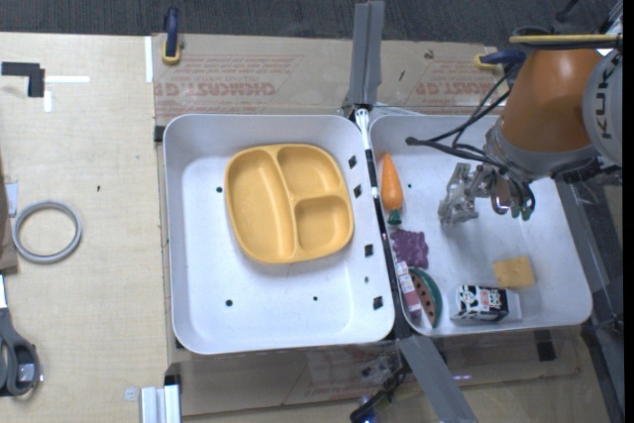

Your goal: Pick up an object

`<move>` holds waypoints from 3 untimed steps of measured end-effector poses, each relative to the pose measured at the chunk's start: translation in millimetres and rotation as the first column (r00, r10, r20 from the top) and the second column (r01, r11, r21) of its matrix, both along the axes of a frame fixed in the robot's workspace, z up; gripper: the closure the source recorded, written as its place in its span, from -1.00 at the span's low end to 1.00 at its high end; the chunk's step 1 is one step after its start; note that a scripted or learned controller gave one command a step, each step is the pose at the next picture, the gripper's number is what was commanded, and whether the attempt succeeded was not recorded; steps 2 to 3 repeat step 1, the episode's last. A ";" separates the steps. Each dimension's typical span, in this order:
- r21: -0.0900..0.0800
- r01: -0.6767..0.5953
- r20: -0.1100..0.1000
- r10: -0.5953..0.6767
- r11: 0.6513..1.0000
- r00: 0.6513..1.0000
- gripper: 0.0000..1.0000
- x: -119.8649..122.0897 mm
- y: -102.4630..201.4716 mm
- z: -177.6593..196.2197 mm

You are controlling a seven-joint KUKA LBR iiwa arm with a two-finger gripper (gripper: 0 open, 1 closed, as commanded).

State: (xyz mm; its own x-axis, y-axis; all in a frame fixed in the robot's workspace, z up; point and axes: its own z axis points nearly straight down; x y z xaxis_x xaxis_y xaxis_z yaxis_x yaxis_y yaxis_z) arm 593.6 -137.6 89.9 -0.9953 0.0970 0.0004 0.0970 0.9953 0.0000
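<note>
My gripper [458, 203] hangs over the middle of the right bin [555, 312], its metal fingers pointing down-left with nothing visible between them. Along the bin's left wall lie an orange carrot [391, 183], a purple grape bunch [409, 246] and a watermelon slice [426, 297]. A small black-and-white carton [481, 302] lies near the front, and a tan cracker-like square [513, 272] sits just behind it, below and right of the gripper.
The left bin [198, 312] holds a yellow divided plate [289, 203]. A grey tape roll [45, 231] and scissors [18, 362] lie on the wooden bench at left. Cables trail from the orange-banded wrist [550, 99].
</note>
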 end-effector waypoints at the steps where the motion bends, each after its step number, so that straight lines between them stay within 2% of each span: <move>1: 0.001 0.161 -0.002 -0.161 0.987 0.987 1.00 -23.9 39.4 -0.4; 3: 0.001 0.161 -0.002 -0.161 0.987 0.987 1.00 -23.9 39.4 -0.4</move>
